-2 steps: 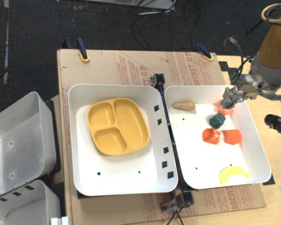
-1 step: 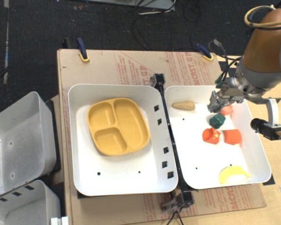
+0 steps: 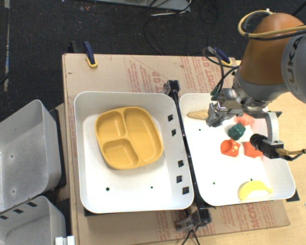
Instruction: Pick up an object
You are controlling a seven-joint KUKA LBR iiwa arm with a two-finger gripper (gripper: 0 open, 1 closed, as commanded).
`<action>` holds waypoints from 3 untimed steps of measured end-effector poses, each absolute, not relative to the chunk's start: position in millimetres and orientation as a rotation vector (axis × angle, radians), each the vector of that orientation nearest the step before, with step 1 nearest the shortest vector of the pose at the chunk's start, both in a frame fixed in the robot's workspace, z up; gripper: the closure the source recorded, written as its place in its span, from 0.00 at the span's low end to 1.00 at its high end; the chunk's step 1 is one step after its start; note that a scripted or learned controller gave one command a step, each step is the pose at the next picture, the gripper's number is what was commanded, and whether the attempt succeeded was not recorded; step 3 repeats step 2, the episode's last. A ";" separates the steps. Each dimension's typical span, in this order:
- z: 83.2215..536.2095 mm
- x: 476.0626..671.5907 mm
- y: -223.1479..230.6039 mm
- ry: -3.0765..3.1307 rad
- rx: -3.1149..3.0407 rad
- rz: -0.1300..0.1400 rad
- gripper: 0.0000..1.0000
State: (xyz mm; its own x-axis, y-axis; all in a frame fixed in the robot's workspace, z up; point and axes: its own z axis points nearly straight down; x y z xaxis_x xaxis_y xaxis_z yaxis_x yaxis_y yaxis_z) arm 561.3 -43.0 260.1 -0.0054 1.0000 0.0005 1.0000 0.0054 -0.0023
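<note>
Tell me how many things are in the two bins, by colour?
Yellow: 2, tray and banana
Orange-red: 3
Green: 1
Tan: 1, cone
Total: 7

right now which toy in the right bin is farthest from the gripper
The yellow toy, alone at the right bin's near edge. The green and orange toys cluster just beside the gripper.

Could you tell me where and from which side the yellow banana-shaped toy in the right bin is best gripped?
Probably from straight above, fingers across the thick middle of the yellow banana toy. It lies flat, apart from the other toys, though near the right bin's front wall.
</note>
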 end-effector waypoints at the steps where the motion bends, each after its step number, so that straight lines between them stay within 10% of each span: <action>1: 254.1 543.0 16.9 -2.227 -2.212 0.003 1.00; 3: 236.3 521.0 70.0 -2.227 -2.210 0.004 1.00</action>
